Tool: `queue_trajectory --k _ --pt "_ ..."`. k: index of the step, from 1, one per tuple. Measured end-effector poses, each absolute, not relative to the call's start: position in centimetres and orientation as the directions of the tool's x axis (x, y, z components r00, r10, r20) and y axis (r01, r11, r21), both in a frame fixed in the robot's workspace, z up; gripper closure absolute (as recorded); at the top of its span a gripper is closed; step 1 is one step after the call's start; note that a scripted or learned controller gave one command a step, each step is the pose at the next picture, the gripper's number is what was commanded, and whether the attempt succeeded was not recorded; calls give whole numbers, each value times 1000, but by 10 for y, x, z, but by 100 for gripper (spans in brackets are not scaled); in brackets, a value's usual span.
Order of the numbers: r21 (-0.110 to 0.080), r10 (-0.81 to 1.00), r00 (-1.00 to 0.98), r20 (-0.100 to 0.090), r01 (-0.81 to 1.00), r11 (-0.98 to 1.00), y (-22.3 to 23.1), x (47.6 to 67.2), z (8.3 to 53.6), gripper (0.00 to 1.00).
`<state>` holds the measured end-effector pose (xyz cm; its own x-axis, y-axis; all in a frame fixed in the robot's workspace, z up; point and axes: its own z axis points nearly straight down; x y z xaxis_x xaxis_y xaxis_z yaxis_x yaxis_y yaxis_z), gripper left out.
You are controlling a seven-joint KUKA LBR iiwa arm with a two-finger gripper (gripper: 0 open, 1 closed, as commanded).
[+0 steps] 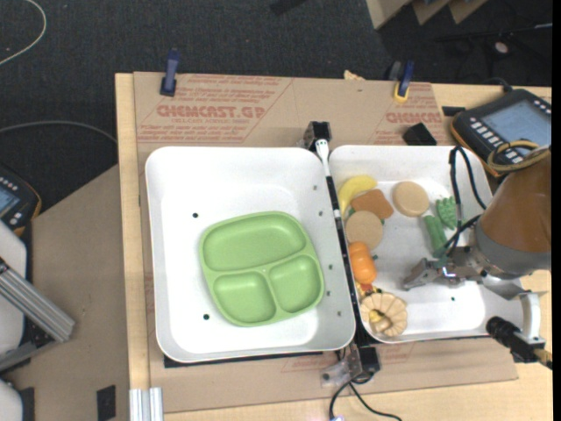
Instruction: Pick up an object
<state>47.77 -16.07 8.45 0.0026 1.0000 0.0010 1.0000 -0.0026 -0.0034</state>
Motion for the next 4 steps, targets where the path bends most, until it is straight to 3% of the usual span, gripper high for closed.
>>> queue_trajectory --k 1,2,3,4 --pt "1 1000 2 0 1000 -2 -159 479 95 100" --pt "9 1000 -10 1 1000 10 -76 481 190 100" --pt "4 1000 -8 2 1000 8 -7 480 207 100" --pt "-4 1000 -9 3 1000 9 67 478 191 100"
